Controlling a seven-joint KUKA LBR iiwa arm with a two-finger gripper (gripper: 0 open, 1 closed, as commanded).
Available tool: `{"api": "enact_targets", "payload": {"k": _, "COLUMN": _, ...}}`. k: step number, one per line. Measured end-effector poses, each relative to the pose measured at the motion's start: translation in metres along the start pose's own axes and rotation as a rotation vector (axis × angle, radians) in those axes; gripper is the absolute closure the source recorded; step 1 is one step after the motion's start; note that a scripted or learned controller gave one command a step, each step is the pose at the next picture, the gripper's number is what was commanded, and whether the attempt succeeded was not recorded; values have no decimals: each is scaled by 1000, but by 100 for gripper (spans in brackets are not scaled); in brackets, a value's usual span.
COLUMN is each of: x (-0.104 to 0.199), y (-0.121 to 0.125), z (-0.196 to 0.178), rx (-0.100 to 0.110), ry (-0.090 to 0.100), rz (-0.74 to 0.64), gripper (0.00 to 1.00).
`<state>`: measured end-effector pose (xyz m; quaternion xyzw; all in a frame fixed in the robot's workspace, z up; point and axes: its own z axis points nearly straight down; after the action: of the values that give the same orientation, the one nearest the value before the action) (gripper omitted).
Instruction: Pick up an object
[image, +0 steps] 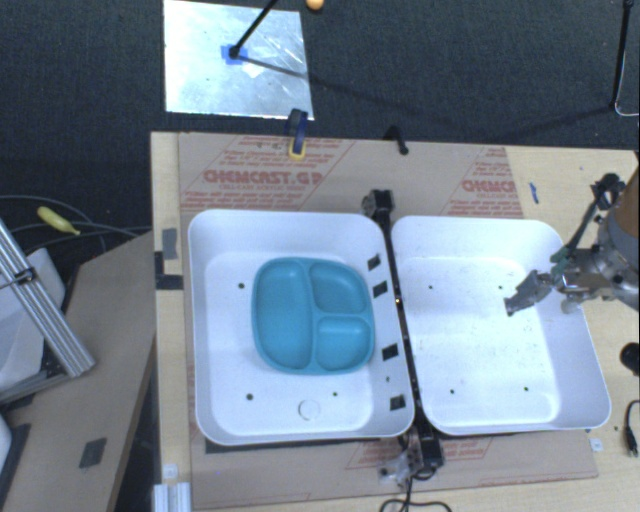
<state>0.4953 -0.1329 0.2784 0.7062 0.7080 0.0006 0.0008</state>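
A blue divided plate (312, 314) lies flat in the middle of the left white bin (215, 260). A small pale disc (308, 408) rests on that bin's floor near its front wall. My gripper (543, 302) hangs over the right side of the right white bin (470, 240), far from the plate. Its fingers are spread open with nothing between them, and one finger (521, 297) points left and down toward the bin floor.
The two bins sit side by side on a cardboard sheet (260, 175), joined by a black divider strip (392, 300). A yellow and blue clamp (297, 135) sits at the back edge. Metal framing (40, 310) stands at the left.
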Motion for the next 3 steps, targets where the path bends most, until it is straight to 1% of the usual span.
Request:
{"api": "enact_targets", "payload": {"k": 1, "x": 83, "y": 39, "z": 69, "rx": 4, "ry": 3, "rz": -10, "gripper": 0}}
{"api": "enact_targets", "payload": {"k": 2, "x": 151, "y": 78, "z": 73, "rx": -2, "ry": 2, "rz": -9, "gripper": 0}}
{"api": "enact_targets", "payload": {"k": 3, "x": 164, "y": 85, "z": -4, "rx": -8, "ry": 2, "rz": -4, "gripper": 0}}
